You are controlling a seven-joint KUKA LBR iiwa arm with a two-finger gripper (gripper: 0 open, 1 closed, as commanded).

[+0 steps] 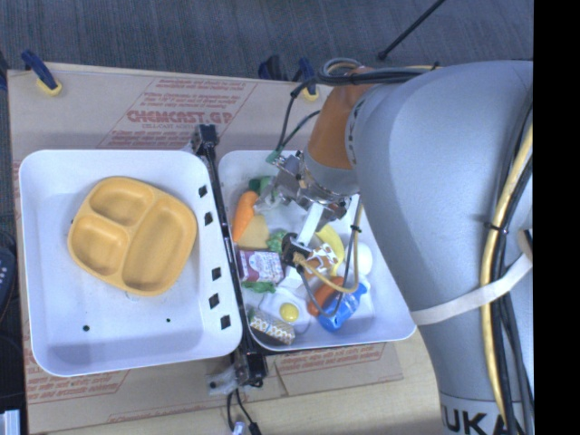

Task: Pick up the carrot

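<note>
The carrot (pixel 245 214) is orange with a green top and lies in the right bin (pixel 390 320) near its left wall, pointing toward the near side. My gripper (pixel 283 188) hangs over the bin's far part, just right of the carrot's green end and close to it. Nothing can be seen held in it. The grey arm with its orange band (pixel 331 134) comes in from the right and hides the bin's far right corner.
The right bin also holds a yellow wedge (pixel 256 236), a red packet (pixel 261 265), a fried egg (pixel 288 311), a blue item (pixel 342 312), a yellow fruit (pixel 331 243) and a white egg (pixel 362 259). A yellow divided plate (pixel 131 236) lies in the left bin (pixel 54 333).
</note>
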